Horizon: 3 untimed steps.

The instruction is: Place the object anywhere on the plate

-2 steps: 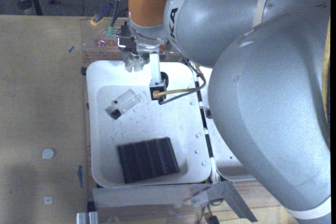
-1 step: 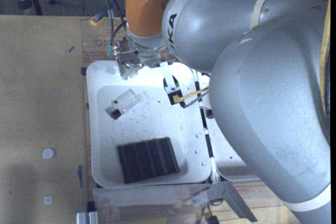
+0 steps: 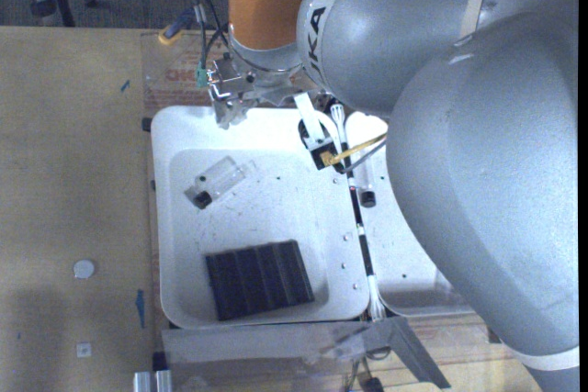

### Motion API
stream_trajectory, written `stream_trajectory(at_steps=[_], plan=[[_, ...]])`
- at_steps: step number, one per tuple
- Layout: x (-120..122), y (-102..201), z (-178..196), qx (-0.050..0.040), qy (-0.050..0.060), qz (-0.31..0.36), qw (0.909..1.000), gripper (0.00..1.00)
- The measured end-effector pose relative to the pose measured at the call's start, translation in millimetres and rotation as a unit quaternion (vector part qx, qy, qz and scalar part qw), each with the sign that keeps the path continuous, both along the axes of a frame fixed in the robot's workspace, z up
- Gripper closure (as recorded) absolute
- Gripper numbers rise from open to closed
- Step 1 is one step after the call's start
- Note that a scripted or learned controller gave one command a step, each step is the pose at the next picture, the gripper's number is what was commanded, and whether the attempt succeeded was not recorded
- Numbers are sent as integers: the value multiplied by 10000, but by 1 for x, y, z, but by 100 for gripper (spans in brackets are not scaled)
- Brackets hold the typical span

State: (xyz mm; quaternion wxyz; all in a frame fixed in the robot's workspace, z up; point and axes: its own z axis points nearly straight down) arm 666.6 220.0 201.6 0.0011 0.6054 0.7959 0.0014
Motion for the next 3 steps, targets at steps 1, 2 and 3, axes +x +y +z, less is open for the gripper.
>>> stream_trajectory(at_steps=[1,2,3], plan=[[0,-1,-22,-3,26,1267,9919,100],[0,-2,-60,-2,21,2282,9736,100],[1,-3,-48,18,0,2263,9741,100]])
